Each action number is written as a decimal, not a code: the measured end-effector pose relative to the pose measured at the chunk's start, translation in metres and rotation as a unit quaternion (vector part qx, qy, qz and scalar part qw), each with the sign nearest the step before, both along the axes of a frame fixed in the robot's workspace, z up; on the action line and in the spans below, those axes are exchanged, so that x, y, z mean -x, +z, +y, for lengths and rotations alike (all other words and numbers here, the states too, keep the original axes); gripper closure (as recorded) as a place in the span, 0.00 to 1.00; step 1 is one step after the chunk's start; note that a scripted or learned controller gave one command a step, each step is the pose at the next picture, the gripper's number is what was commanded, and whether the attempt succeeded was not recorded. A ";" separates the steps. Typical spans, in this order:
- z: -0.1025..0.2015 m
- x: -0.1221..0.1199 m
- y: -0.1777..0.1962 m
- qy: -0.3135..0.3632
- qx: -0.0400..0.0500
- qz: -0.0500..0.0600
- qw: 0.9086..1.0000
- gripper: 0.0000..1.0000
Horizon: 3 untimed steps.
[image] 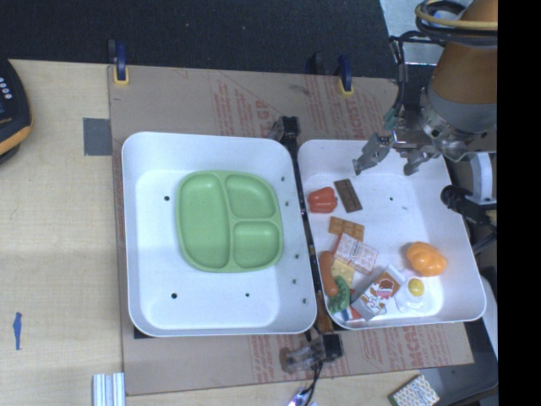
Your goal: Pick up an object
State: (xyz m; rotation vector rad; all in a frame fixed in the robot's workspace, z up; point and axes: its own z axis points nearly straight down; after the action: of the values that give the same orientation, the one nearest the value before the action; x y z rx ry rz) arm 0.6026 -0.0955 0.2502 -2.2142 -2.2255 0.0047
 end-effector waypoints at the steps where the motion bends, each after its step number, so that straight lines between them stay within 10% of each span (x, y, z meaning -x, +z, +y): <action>1: -0.002 -0.003 -0.103 0.000 0.000 0.004 1.000 0.00; 2: -0.006 -0.041 -0.157 0.001 0.001 -0.006 1.000 0.00; 3: -0.007 -0.038 -0.147 0.002 0.002 -0.001 1.000 1.00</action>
State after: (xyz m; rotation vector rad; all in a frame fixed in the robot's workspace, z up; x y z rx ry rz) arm 0.6405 -0.1023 0.1036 -2.2135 -2.2322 0.0051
